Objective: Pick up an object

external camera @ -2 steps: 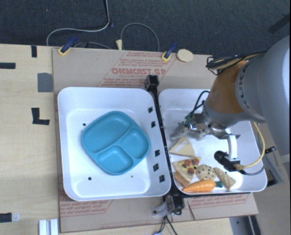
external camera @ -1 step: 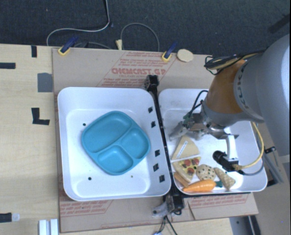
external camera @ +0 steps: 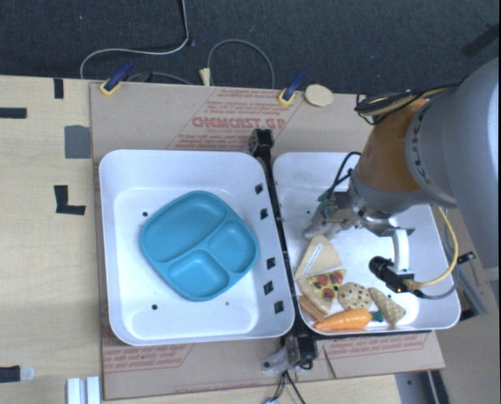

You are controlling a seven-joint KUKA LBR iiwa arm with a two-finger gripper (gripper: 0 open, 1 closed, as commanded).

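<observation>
A cluster of small toy foods lies in the near part of the right bin (external camera: 427,310): a pale cream wedge (external camera: 319,256) with a smooth face, a pizza slice (external camera: 324,286) dotted red on yellow, a speckled tan cookie (external camera: 352,295), a lumpy beige piece (external camera: 391,309), and a glossy orange carrot (external camera: 346,320) along the front wall. They touch or nearly touch one another. The gripper (external camera: 326,221) sits just above the wedge's tip, near the bin's left side; its metal parts are a dim tangle here, so whether the fingers are spread or pressed together cannot be told. Behind it rises the grey arm (external camera: 461,141) with its orange band (external camera: 389,154). The left bin (external camera: 115,225) holds a smooth blue plate (external camera: 199,244) with three rounded compartments. Both bins rest on brown cardboard (external camera: 225,120).
</observation>
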